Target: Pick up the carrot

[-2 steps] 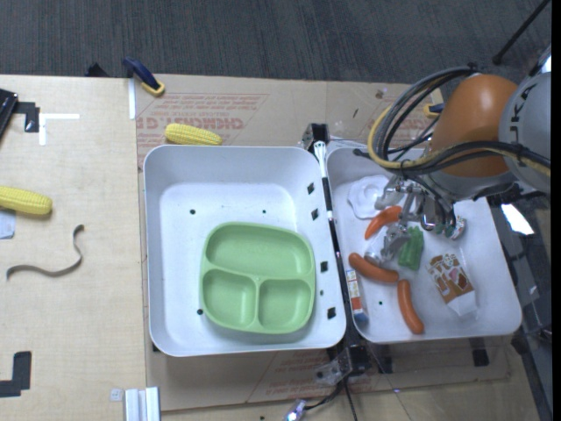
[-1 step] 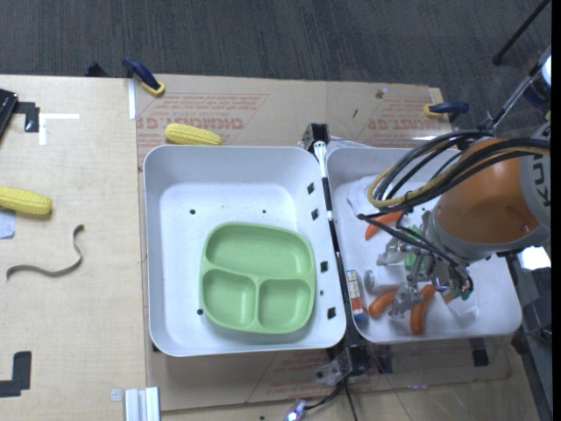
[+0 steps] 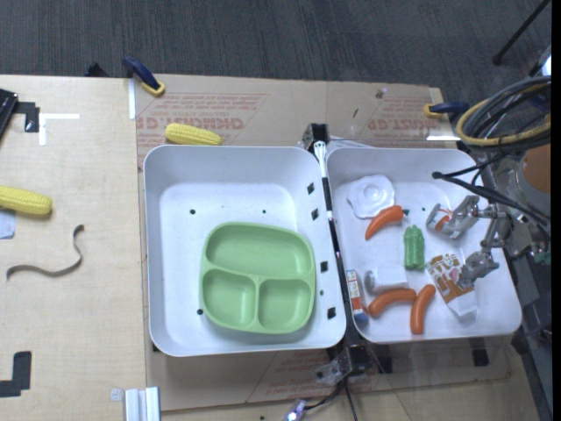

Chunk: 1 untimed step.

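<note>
Carrot (image 3: 383, 221): small, orange, slightly curved, lying flat and tilted diagonally in the right bin (image 3: 500, 314). Its upper end touches the white fried egg (image 3: 370, 195); green item (image 3: 413, 246) just beside.

Even, bright overhead light, soft shadows. White bin (image 3: 504, 318) under the gripper (image 3: 465, 244) near blown out; image sharp, mild softness toward edges.
</note>
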{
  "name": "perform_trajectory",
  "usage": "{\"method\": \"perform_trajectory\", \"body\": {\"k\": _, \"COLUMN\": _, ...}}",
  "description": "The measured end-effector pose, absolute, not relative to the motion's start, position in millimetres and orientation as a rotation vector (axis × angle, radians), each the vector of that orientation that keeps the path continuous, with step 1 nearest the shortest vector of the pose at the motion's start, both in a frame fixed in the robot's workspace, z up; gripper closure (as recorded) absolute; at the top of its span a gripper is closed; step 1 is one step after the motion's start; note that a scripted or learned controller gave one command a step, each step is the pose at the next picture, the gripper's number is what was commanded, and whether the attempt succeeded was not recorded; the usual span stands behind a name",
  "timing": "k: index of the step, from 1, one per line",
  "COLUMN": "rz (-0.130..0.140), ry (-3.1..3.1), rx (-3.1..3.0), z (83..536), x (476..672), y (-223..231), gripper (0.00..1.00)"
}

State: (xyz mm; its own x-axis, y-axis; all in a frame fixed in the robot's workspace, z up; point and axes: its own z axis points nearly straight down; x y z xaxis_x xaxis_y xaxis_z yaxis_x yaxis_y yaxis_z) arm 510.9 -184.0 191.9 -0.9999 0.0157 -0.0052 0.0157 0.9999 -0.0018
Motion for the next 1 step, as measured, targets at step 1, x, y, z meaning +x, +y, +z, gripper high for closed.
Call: {"method": "perform_trajectory", "body": {"k": 1, "rz": 0.002, "ry": 3.140, "rx": 0.065, "z": 99.4, "x": 478.0, "y": -96.8, "gripper": 0.00}}
